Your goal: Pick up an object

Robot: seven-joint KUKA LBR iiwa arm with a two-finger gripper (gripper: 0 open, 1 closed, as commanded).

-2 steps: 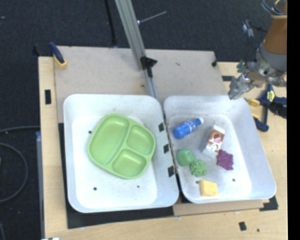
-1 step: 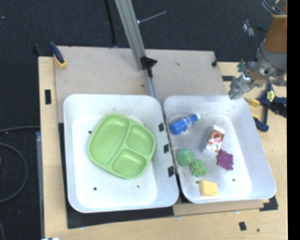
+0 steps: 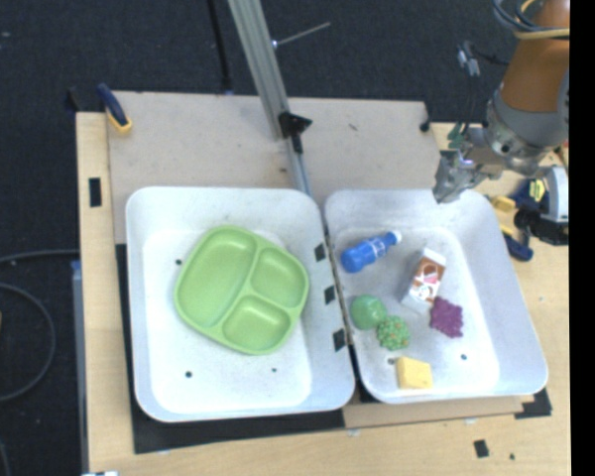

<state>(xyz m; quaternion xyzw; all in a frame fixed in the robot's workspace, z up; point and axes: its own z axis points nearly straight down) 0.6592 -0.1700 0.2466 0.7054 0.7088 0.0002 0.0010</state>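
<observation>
The yellow block (image 3: 413,373) and its neighbours crowd the right bin (image 3: 516,296), while the gripper (image 3: 451,181) hovers over its far rim, seemingly empty, finger state unclear.

Right bin (image 3: 481,221) held blue bottle (image 3: 367,252) at 10 o'clock, carton (image 3: 425,277) center, purple cluster (image 3: 446,316), green lumps (image 3: 381,323), yellow block (image 3: 413,373) at 6.

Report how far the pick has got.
Nothing looks picked yet. The blue bottle, carton, purple piece, two green pieces and yellow block all lie in the right bin. The tool hangs over that bin's far rim, above the objects. Descent, grasp and lift remain.
</observation>
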